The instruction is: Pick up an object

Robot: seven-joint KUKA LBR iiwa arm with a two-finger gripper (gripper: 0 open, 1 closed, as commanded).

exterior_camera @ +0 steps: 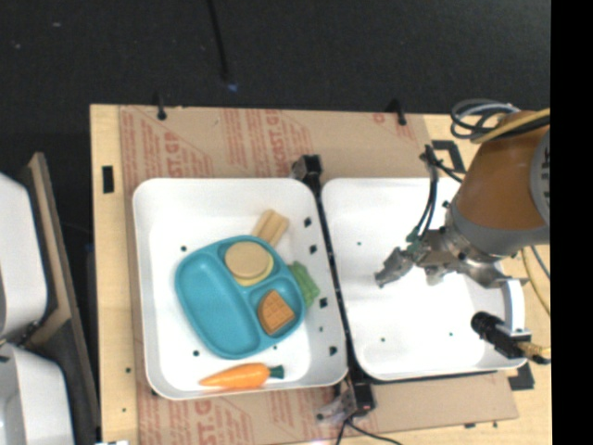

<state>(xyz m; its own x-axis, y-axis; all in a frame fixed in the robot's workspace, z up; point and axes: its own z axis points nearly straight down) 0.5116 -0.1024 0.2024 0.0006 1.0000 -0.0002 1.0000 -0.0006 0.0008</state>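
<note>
Two white bins: my arm [500, 193] hangs over the right bin [408, 341], while everything pickable sits in the left bin [153, 276]: blue tray [218, 309], then carrot [236, 375]. My gripper [394, 269] grasps nothing; openness I cannot tell. I judge I'm approaching; next, cross left.

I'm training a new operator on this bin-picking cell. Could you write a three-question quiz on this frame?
1. True or false: the carrot lies in the left bin.
2. Which bin is the gripper over? A) left B) right
3. Fill in: the round cracker rests on the blue ____.

Key: 1 true; 2 B, the right bin; 3 tray.
</note>
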